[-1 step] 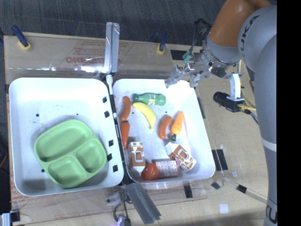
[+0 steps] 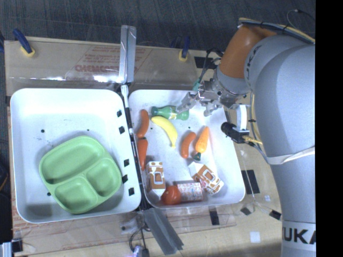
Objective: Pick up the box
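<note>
Two small orange-and-white boxes lie near the front of the right bin [image 2: 230, 189]: one box [image 2: 156, 175] at the front left, the other box [image 2: 208, 179] at the front right, tilted. My gripper [image 2: 197, 105] hangs over the bin's back part, well behind both boxes. Its fingers stand open with nothing between them. The left fingertip [image 2: 185, 105] is close to a green bottle [image 2: 169, 112].
The right bin also holds a banana [image 2: 166, 128], several orange carrots [image 2: 202, 139], a red tomato [image 2: 170, 195] and a wrapped can [image 2: 188, 190] between the boxes. A green divided plate [image 2: 80, 174] lies in the left bin [image 2: 32, 106]. The arm [image 2: 278, 100] fills the right side.
</note>
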`<action>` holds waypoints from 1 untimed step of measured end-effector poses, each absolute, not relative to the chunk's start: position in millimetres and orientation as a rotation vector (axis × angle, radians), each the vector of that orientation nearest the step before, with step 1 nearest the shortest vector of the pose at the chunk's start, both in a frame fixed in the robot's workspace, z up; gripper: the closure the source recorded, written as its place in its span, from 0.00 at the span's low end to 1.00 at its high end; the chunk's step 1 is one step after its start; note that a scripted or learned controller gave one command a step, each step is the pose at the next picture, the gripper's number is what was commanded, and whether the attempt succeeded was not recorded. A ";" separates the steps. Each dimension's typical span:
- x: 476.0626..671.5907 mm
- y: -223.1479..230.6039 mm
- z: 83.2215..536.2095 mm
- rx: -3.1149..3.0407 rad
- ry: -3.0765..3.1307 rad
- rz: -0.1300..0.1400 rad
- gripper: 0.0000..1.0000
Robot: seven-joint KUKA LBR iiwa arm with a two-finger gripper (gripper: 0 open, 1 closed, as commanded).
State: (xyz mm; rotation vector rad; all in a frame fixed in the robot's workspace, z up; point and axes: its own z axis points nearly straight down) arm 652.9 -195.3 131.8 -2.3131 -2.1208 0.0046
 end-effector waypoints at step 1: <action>664.1 -205.8 106.3 -2.331 -2.126 -0.016 0.00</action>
